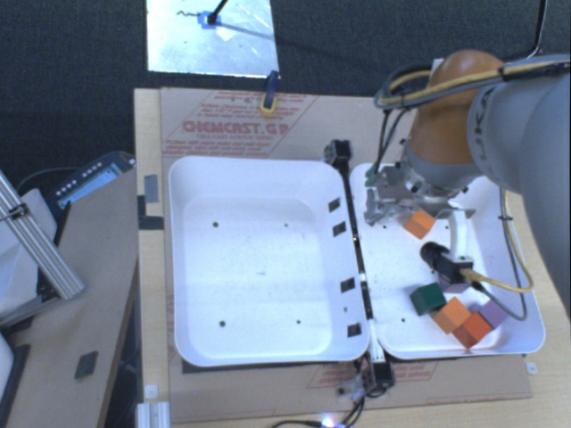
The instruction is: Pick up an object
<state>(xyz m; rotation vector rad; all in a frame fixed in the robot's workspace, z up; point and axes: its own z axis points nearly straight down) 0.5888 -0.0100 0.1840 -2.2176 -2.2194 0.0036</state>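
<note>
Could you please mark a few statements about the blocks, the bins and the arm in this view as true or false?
1. The blocks lie in the right bin. True.
2. The green block sits in the left bin. False: it lies in the right bin.
3. The gripper is over the right bin's upper left part. True.
4. One orange block lies apart from the lower cluster. True.
5. The purple block is stacked on the green one. False: they lie apart.

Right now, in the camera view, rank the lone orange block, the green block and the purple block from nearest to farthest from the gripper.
1. Lone orange block, just right of the gripper.
2. Green block, toward the bin's front.
3. Purple block, front right corner.
</note>
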